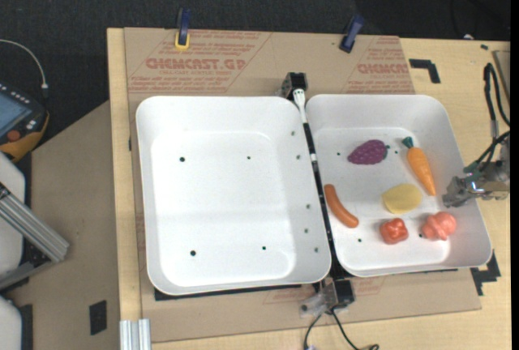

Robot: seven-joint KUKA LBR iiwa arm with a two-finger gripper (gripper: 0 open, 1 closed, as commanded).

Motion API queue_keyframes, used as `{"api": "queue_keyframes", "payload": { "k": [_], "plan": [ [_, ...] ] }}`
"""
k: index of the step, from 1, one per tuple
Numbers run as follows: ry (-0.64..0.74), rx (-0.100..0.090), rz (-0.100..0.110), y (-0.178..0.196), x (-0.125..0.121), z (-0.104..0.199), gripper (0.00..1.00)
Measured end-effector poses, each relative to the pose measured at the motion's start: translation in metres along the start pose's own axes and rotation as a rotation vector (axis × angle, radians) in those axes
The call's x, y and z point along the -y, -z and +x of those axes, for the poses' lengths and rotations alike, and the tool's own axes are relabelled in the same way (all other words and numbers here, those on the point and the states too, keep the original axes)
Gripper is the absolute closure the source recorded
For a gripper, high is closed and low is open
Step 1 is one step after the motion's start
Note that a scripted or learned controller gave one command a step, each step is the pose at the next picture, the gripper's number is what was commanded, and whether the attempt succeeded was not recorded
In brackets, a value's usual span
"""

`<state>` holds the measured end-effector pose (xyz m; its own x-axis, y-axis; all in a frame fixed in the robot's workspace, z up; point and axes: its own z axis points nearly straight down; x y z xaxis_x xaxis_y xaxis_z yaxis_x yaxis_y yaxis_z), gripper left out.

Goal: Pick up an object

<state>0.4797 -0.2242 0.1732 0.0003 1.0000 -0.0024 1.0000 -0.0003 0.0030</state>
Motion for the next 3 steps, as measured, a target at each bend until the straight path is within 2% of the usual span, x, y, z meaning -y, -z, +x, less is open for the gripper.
{"api": "queue_keyframes", "payload": {
  "k": [1,2,3],
  "plan": [
    [0.000,0.002,-0.003,0.010,-0.001,0.000,1.00],
    [0.005,-0.001,-0.002,0.040,-0.001,0.041,1.00],
    [-0.003,-0.004,0.008,-0.020,0.002,-0.002,1.00]
  ]
}}
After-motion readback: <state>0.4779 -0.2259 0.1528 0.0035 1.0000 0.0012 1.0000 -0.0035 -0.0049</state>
